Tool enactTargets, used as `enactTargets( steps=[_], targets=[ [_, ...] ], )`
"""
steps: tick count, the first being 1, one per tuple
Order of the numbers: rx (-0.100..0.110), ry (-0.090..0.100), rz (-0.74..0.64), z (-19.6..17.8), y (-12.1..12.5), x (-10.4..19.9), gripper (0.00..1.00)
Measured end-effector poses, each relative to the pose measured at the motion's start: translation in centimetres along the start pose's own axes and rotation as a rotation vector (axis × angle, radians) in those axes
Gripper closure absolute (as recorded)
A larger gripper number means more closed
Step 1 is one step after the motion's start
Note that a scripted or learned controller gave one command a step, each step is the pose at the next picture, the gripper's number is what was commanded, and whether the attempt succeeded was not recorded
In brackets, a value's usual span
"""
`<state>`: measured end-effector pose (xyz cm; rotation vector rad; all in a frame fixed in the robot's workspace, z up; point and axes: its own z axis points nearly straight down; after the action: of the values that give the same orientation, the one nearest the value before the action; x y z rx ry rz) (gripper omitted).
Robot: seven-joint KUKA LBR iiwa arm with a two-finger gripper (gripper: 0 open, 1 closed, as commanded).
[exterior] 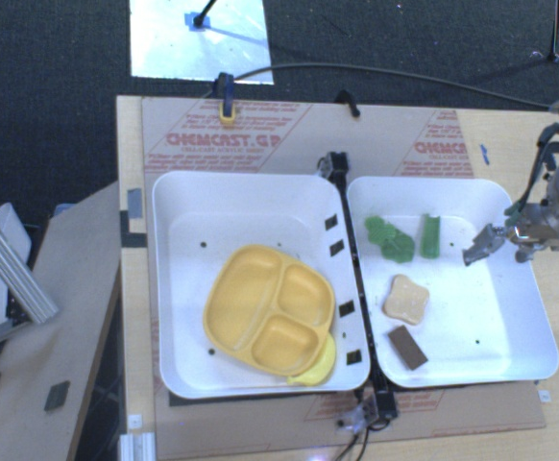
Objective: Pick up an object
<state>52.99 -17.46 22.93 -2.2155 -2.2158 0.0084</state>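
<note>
Camera view from above the bench gives me both white bins side by side, and I see the gripper (pixel 481 245) reaching in from the right, hanging over the right bin (pixel 524 339) near its upper right part. From where I sit, one grey finger (pixel 478 247) points left and down toward the bin floor, but I cannot tell how wide the fingers stand, since the wrist housing hides the rest; nothing shows between them. Just left of the gripper, apart from it, a green block (pixel 430 235) stands lengthwise near the bin's back wall, and beside that, nearly touching, sits a lumpy green piece (pixel 391 238) shaped like a bunch of leaves or broccoli. Lower in the same bin I see a tan toast slice (pixel 406 300) lying flat, and just below it a brown bar (pixel 407 347) lying at a slant close to the front wall. None of these four is in contact with the gripper. In the left bin (pixel 179 257) a yellow divided tray (pixel 268 318) lies tilted across the floor with three compartments facing up, and a yellow banana-like piece (pixel 322 365) peeks out from under its lower right corner. Both bins rest on a brown sheet (pixel 289 133) printed with red lettering, laid over the wooden bench (pixel 131 142).
</note>
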Motion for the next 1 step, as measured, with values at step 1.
enactTargets(
  steps=[1],
  targets=[
    [-0.011,-0.003,-0.003,-0.60,0.26,0.04,0.00]
  ],
)
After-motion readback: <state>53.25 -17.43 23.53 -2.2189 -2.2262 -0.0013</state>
